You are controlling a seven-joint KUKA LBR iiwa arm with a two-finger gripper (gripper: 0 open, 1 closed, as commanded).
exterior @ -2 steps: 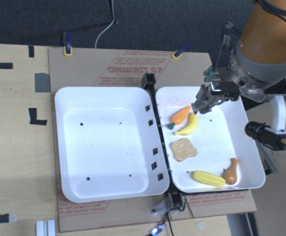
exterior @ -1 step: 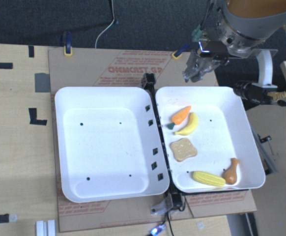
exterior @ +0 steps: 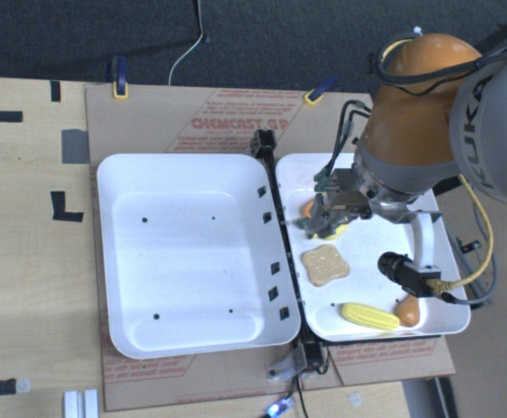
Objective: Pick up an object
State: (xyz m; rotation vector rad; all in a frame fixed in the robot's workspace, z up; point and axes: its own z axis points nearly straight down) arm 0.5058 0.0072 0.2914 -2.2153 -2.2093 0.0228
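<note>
Grey KUKA arm — bulbous orange band, black cables, dark gripper — lettering on its side

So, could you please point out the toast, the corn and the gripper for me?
toast [exterior: 325, 266], camera view, middle of the slice's top face.
corn [exterior: 368, 316], camera view, middle of the yellow cob.
gripper [exterior: 326, 220], camera view, dark tip low over the right bin.

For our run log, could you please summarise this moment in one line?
gripper: low in right bin | grasp: cannot tell | nearby: toast, corn
</note>
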